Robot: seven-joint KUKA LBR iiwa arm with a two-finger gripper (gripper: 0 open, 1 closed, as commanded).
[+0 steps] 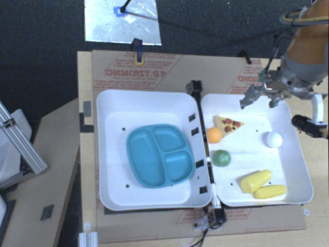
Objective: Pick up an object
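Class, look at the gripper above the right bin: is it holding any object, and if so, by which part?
Nothing is held. The gripper hangs open over the far edge of the right bin, with nothing between its fingers; the pizza slice lies below it.

Orange band, grey wrist — seemingly metal claw [261, 98]

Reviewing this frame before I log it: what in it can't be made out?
- Gripper, camera view: small and blurred above the right bin's far edge; open or shut is unreadable.
- Arm: cut off by the top and right edges.
- Two yellow items: touching, too small to identify.
- Blue tray compartments: any small contents too faint to tell.
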